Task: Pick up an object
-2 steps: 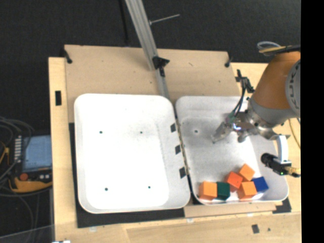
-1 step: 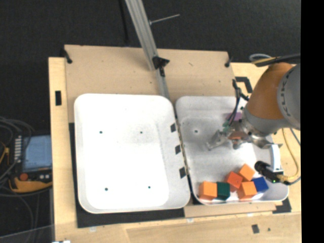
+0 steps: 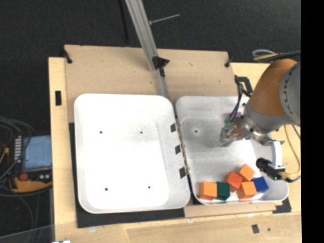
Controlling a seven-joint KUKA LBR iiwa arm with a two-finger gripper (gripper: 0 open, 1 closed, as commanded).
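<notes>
Your gripper (image 3: 229, 134) hangs over the bare middle of the right bin (image 3: 202, 115); I cannot tell its state or whether it holds anything. The blocks (image 3: 234, 185) huddle against that bin's near wall, well apart from it, so expect a reach toward them.

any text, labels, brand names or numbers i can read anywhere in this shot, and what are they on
None can be read.
The blocks in the right bin have plain faces.
The left bin carries dark dots, no writing.
The device with the blue panel at the left edge is too blurred to read.
The arm shows no legible marking.
</notes>
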